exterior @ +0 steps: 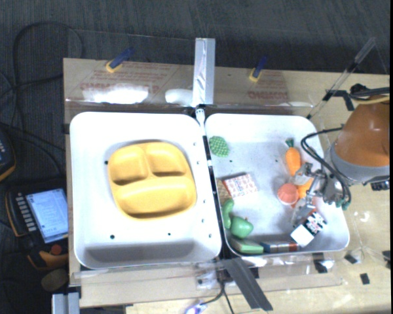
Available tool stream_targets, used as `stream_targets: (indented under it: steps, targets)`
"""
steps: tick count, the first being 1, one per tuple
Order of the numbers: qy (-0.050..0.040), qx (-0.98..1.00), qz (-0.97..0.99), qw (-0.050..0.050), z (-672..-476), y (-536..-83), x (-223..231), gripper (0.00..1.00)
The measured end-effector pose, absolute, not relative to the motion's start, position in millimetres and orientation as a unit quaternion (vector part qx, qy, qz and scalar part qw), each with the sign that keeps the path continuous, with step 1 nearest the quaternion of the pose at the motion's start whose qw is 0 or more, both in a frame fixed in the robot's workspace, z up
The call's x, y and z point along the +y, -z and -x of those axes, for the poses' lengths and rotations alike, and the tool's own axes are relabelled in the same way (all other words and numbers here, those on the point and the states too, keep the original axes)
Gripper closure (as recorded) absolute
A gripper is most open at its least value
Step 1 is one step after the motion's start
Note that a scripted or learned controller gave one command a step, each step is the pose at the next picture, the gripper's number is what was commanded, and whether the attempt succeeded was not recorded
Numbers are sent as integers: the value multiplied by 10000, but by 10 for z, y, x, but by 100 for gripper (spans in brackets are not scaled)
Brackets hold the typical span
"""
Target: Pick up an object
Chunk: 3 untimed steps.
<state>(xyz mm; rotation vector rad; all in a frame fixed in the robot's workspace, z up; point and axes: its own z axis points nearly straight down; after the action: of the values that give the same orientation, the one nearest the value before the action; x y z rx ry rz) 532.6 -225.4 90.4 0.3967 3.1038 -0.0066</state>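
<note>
In the right bin (262, 133), my gripper (312, 191) hangs low near the right wall, under the orange wrist band (368, 136). A salmon round object (287, 193) lies just to its left and an orange carrot (293, 159) just above that. A black-and-white box (309, 227) rests right below the gripper. Further left are a red-and-white patterned packet (239, 186), a green textured ball (218, 146) and a green pepper (239, 226). Nothing is visibly held.
A yellow divided tray (152, 178) lies in the left bin (85, 195). A green piece (247, 246) and a dark marker (281, 246) lie along the right bin's front wall. Cables loop around the wrist at the bin's right rim.
</note>
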Motion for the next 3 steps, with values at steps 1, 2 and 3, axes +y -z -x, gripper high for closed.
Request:
stream_targets:
  steps: [1, 2, 3]
  targets:
    - [32, 9920, -1255, 89, -5351, -1013, -2244, 100]
    - [34, 9921, -1255, 89, -5350, -1013, -2245, 0]
    - [16, 9930, -1183, 45, -5683, -897, -2117, 0]
